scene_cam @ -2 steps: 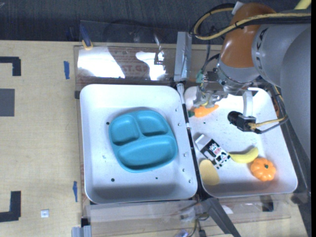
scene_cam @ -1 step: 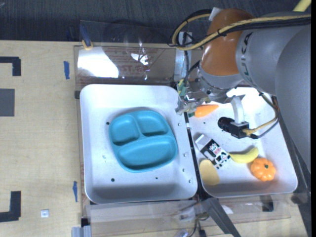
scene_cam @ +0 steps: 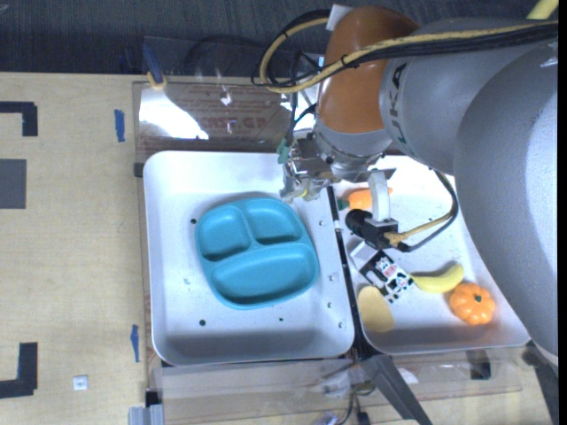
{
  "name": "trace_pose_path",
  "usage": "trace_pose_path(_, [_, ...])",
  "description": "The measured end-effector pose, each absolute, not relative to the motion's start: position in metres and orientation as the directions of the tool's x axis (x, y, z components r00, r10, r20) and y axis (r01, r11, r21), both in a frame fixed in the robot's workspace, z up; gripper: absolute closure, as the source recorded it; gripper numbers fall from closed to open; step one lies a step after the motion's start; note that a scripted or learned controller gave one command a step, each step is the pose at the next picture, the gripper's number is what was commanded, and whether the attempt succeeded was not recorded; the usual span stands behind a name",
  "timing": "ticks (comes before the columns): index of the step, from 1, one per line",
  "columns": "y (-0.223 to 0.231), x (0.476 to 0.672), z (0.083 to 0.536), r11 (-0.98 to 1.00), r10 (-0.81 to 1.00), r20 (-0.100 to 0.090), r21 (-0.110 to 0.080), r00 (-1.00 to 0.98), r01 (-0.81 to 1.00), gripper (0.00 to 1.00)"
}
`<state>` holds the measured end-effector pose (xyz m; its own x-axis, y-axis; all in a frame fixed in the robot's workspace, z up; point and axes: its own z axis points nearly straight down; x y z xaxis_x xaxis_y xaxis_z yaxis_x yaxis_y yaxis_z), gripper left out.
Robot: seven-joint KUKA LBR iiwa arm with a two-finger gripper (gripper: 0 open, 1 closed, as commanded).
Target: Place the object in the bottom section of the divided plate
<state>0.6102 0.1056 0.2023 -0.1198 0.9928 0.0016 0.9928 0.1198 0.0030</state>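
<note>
A blue divided plate (scene_cam: 257,251) lies in the left bin (scene_cam: 168,237), with two small sections on its far side and one large section on its near side. My gripper (scene_cam: 299,182) hangs over the bin's far right corner, just beyond the plate's upper right rim. The wrist and orange band above it hide what lies between the fingertips. I see no object held beneath it.
The right bin (scene_cam: 496,335) holds an orange piece (scene_cam: 359,199), a banana (scene_cam: 440,280), a small orange pumpkin (scene_cam: 472,304), a pale yellow flat piece (scene_cam: 375,311) and a black-and-white patterned item (scene_cam: 390,275). The divider between the bins runs just right of the plate.
</note>
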Motion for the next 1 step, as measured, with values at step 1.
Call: trace_pose_path(1, [0.1614,0.5243,0.2298,0.158,0.987,0.003,-0.001,-0.158,0.987,1.0])
